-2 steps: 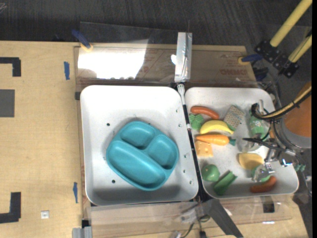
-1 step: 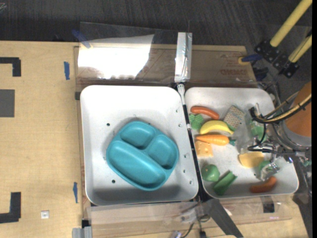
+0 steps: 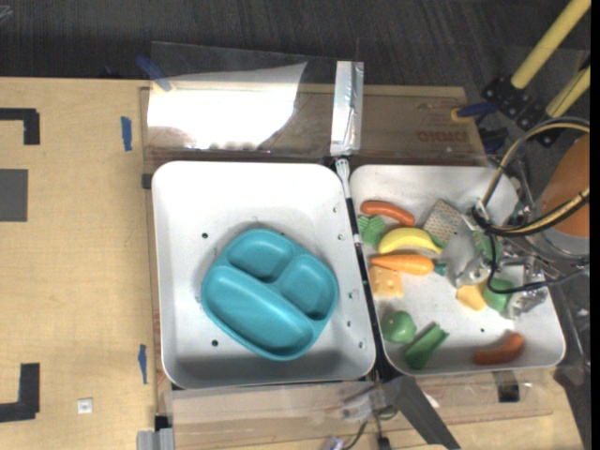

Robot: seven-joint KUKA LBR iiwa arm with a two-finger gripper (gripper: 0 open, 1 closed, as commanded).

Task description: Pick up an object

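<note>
While toy foods crowd the right bin (image 3: pixel 548 350), a yellow block (image 3: pixel 472 296) lies just beside the gripper (image 3: pixel 487 275); whether it is grasped I cannot tell. A blue tray (image 3: pixel 270 293) sits in the left bin (image 3: pixel 187 204).

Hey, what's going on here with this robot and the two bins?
A robot arm reaches in from the right, its claw low in the right bin among toy foods: a banana, a carrot, a sausage and green pieces. It appears to be going for something, but nothing is clearly in its grip. The left bin holds a blue divided plate.
</note>
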